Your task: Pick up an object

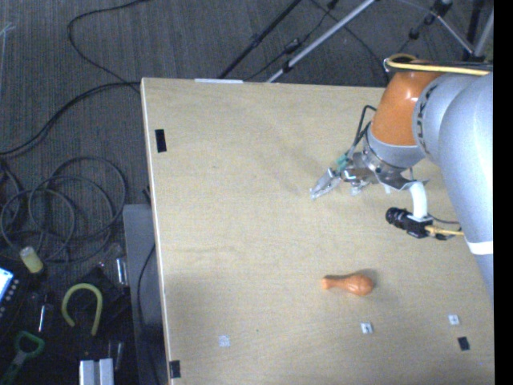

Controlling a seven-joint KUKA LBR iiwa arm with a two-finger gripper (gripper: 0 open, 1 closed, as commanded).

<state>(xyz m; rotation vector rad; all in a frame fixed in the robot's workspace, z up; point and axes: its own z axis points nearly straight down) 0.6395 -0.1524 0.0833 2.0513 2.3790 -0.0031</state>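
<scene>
A small orange object point(349, 284), shaped like a gourd with a thin neck pointing left, lies on the tan bench top point(240, 239) in the lower right. My gripper point(324, 185) hangs over the bench at the middle right, pointing left and down, well above and slightly left of the orange object. Nothing lies under or against its tip. The grey arm with its orange band point(401, 115) comes in from the right edge.
The bench's left edge point(154, 215) drops to a floor strewn with cables and tools. Small black markers point(160, 140) and white tags point(366, 327) are stuck to the surface. A black connector on a cable point(405, 220) hangs below the wrist.
</scene>
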